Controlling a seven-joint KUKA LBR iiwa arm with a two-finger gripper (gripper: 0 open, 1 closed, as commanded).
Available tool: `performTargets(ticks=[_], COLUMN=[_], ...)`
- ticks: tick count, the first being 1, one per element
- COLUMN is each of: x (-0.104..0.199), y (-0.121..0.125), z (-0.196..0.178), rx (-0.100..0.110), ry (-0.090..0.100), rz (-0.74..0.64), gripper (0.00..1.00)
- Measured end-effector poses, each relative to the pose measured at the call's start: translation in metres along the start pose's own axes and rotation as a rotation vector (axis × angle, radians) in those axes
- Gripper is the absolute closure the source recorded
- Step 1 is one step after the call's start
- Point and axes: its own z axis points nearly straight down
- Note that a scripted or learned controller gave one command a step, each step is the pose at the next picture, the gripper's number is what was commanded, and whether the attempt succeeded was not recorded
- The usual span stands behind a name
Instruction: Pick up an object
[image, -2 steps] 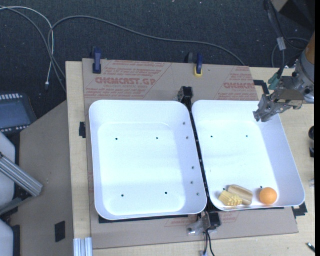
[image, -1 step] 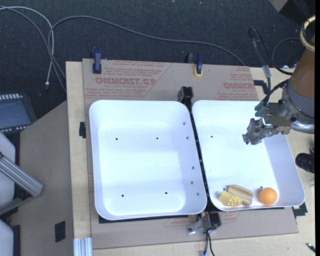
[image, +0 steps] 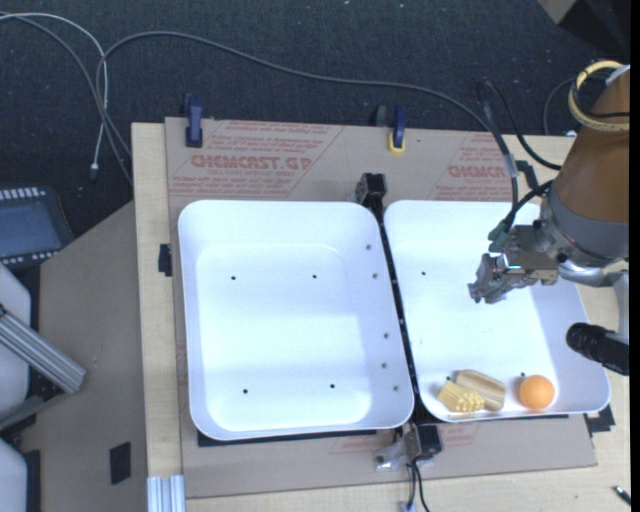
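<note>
Camera view is showing the gripper (image: 487, 288) hovering over the right bin (image: 440, 330), grasping nothing; whether clenched or released, I cannot tell. Orange ball (image: 537, 392), bread roll (image: 481, 384) and corn (image: 459, 399) are lying near its front edge.

Three small things lay in the right bin (image: 440, 330), all along its near edge. An orange ball (image: 537, 391) sat close to the right corner. To its left lay a tan roll (image: 481, 382), long and rounded, on its side. A yellow corn cob (image: 460, 400) lay just in front of the roll, touching it, nearest to the left bin.
</note>
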Motion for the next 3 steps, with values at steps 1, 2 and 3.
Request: performTargets(ticks=[1,2,3], x=[0.024,0.052,0.047], y=[0.022,0.043,0.149], z=[0.022,0.030,0.039], rx=[0.000,-0.002,-0.005], ry=[0.000,0.000,-0.001], rz=[-0.001,-0.001,0.000], gripper=[1.00,1.00,1.00])
